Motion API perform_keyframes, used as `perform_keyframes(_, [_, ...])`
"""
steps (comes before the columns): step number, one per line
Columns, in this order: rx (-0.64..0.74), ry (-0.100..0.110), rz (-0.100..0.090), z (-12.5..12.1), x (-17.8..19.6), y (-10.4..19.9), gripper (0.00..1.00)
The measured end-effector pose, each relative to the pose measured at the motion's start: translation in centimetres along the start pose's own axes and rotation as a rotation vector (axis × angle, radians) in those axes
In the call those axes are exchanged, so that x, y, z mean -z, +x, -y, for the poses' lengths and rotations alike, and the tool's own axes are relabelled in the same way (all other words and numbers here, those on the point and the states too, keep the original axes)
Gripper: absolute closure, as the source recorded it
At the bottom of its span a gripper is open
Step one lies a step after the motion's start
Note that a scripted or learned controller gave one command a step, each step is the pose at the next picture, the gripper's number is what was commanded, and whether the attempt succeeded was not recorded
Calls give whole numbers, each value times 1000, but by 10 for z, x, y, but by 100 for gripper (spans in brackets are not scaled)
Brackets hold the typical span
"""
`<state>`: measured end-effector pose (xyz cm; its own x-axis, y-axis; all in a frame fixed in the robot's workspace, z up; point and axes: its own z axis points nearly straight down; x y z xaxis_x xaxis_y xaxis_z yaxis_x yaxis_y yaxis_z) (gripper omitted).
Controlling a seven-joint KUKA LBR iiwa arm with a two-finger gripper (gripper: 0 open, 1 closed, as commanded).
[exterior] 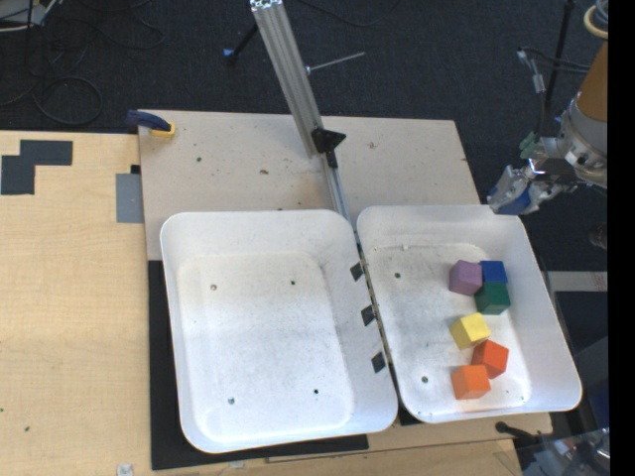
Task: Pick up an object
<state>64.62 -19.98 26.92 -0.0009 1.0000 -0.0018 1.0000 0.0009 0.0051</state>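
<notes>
From my remote seat I see the tool [518,188] at the 3 o'clock edge of the view, hanging just outside the upper right corner of the right white plastic bin [556,385], above the dark floor. I cannot tell how the tool is set, because it is small and blurred here. 6 small cubes lie in the right bin, toward its 3 o'clock side: a purple cube [464,277] touching a blue cube [493,272], a dark green cube [493,297] just under the blue one, a yellow cube [469,329], then a red cube [491,356] and an orange cube [470,381] at 5 o'clock. The left white bin [189,266] sits beside it on the pale worktop [228,162].
</notes>
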Motion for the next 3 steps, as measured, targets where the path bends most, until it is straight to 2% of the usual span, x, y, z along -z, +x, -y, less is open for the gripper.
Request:
perform_keyframes(1, [3,9,-5,0,-16,52,100])
perform_keyframes(2, [4,10,-5,-2,-24,114,100])
perform_keyframes(3, [3,11,-4,6,-38,163,100])
